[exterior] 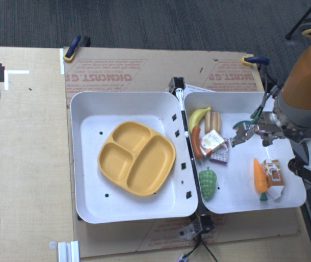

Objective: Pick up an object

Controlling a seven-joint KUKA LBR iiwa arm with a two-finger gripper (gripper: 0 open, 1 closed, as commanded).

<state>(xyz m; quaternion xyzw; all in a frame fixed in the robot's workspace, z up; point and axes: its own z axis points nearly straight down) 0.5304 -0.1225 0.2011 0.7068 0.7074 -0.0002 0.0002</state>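
Camera view: gripper [241, 133] hung over the right bin [237, 198], nothing between its fingers.

The fingers stood released and spread, apart from every item. The nearest candidates lay just to their left in the picture: a small white packet [212, 140] resting on a purple carton [220, 155], beside a sausage [197, 143], a banana [198, 115] and a bread roll [213, 121], these three lying lengthwise up and down the frame. A carrot [259, 176] lay below the fingers and a green toy [207, 182] lower left. The yellow divided plate [137, 158] sat well apart in the left bin [84, 162]. Judgement: a short leftward reach and descent was required.
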